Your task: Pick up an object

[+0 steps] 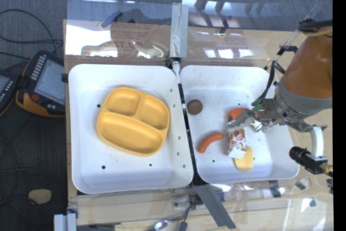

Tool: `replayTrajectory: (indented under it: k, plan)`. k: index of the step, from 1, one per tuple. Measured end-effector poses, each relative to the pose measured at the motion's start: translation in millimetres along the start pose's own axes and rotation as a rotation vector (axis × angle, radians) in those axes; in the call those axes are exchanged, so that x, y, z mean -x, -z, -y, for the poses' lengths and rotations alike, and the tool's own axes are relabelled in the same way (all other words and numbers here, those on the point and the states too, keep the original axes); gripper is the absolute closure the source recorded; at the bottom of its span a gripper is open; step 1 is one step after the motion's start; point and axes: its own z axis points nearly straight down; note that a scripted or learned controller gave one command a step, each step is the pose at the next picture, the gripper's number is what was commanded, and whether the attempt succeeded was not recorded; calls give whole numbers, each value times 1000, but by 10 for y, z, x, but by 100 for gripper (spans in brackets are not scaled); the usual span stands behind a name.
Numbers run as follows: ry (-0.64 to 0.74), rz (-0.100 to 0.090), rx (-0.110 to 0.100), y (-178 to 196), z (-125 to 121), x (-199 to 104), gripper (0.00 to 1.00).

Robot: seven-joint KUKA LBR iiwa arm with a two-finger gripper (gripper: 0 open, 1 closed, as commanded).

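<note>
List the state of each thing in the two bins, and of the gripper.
Yellow tray: lies flat in the left bin, right way up.
Brown disc: lies in the right bin, near the divider.
Sausage: lies flat, apart from the disc.
Orange piece: beside the gripper.
Packet: lies below the gripper, overlapping the yellow piece.
Gripper: low over the right bin.

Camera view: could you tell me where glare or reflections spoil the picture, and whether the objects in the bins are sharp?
In the camera view, bright reflections wash out the clear panels behind the bins; the yellow tray and the sausage read sharply, with soft shadows; the gripper area is cluttered and harder to read.
</note>
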Motion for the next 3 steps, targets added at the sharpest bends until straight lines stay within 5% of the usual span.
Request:
replayTrajectory:
  k: [1, 2, 3]
  plan:
    - [-2, 2, 11, -1375, -10, 256, 0]
    - [-2, 0, 11, -1283, -16, 252, 100]
    - [0, 0, -1, -447, -398, -696, 100]
